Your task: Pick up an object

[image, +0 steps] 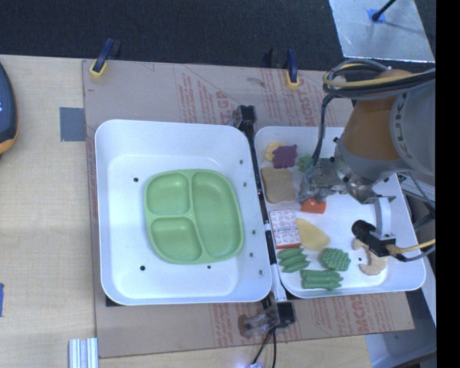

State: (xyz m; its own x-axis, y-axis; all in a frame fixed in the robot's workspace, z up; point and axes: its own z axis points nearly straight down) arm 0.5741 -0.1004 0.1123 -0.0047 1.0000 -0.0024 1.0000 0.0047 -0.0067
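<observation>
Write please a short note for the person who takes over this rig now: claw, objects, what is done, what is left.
Claw: low in the right bin, above a small red piece; its grip cannot be judged.
Objects: toy foods lie in the right bin, among them a purple piece, a tan slice and green pieces. The left bin holds a green divided plate.
Done: nothing visibly lifted.
Left: grasp and raise one object.

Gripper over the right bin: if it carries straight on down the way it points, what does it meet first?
Probably the small orange-red piece directly under the gripper, beside the tan slice; depth is unclear from above.
</observation>
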